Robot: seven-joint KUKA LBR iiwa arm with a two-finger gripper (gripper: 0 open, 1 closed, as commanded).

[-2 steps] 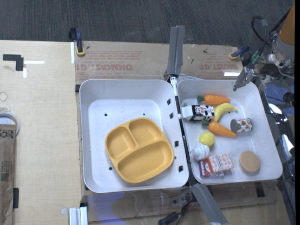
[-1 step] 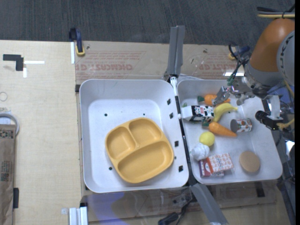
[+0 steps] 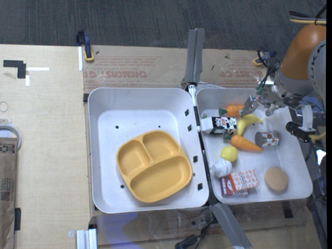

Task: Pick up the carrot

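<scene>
Orange target: the tapered orange toy carrot (image 3: 246, 143) with a small green stub at its thick end lies flat in the middle of the right-hand white bin (image 3: 301, 191), thick end pointing toward frame left, tip toward the right.
Neighbours: I see its green end touching or just beside a black-and-white carton (image 3: 221, 123) and a curved yellow banana (image 3: 249, 122); a round yellow lemon (image 3: 229, 153) sits just below it, and a small printed can (image 3: 267, 138) lies just beside its tip.
Second orange thing: a smaller orange piece (image 3: 234, 109) sits at the bin's upper part, near the tool; I judge it is not the carrot, but it could fool a colour-based pick.
Gripper: the two-finger gripper (image 3: 259, 101) hangs over the upper part of the right bin, above the banana; I cannot tell how it is set, and nothing visibly sits in it.
Handling: I expect a light, stiff, smooth plastic piece that may roll or squirt out along its taper.
Where to hold: I would close across the thicker half, near the middle, square to its long axis.
Left bin: a yellow divided plate (image 3: 154, 165) rests there, well apart from the work.
</scene>
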